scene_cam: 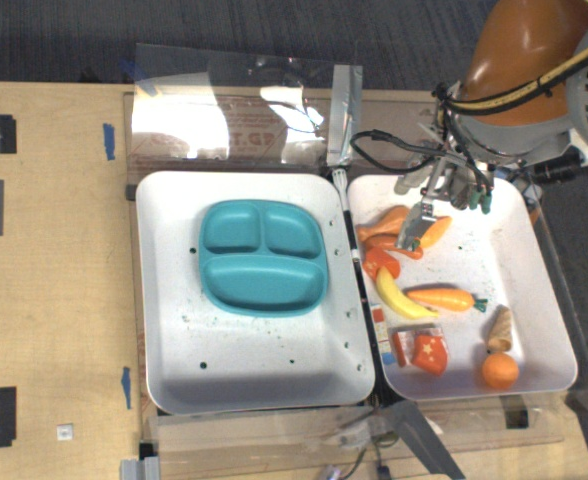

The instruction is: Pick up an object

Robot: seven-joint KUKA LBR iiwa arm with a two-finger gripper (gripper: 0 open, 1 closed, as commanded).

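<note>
Approach step: gripper [414, 236] sits low in the right bin [544, 268] over the orange toy pieces [399, 230] by its left wall, jaw state unclear; next, I'd judge, close & lift straight up.

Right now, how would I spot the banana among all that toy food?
Look at the right-hand white bin, the one crowded with toy food. Near its left wall lies the banana, slanting down toward the bin's middle, just left of a carrot. It is the one plain yellow curved piece; its neighbours are orange or red.
</note>
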